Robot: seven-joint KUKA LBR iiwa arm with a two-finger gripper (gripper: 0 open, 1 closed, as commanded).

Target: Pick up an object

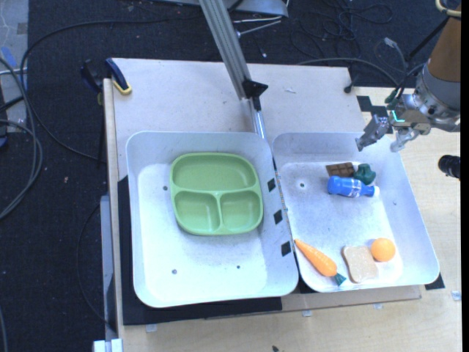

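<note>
Pincer [387,133], open and empty, hangs over the right white bin's [414,218] far rim; nearest, below-left of it, lies the blue plastic bottle [349,188], long axis crosswise.

Blue bottle [350,188] on side, mid right bin; carrot [316,257], orange [382,250], bread [360,263] near front.

A matt plastic finish is seen on the green tray [217,194]; speckled, dull white plastic is shown by both bins [146,270].
</note>
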